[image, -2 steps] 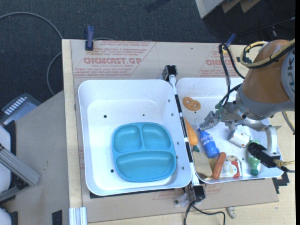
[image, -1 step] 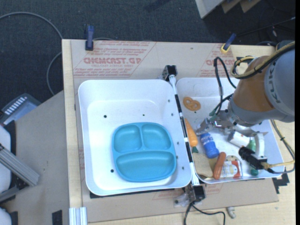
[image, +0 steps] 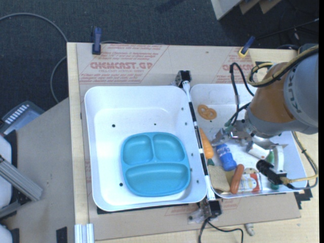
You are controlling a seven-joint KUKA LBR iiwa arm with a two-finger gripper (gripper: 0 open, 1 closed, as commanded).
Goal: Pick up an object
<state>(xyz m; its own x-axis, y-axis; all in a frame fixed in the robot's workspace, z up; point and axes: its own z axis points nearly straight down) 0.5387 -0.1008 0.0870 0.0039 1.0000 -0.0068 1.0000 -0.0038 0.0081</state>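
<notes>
— Arm [image: 283,97] low over right bin [image: 223,92], beside left bin [image: 101,135] with blue tray [image: 154,163]?
— Yes. Gripper [image: 238,133] state: cannot tell. Nearest: blue bottle [image: 226,157], just lower-left, tilted lengthwise. Beyond: sausage [image: 236,178], carrot [image: 205,145], pretzel [image: 206,112].

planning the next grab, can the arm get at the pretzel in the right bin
Probably yes. The pretzel lies alone on bare floor near the back of the right bin, nothing over it, and the arm hangs just beside it.
</notes>
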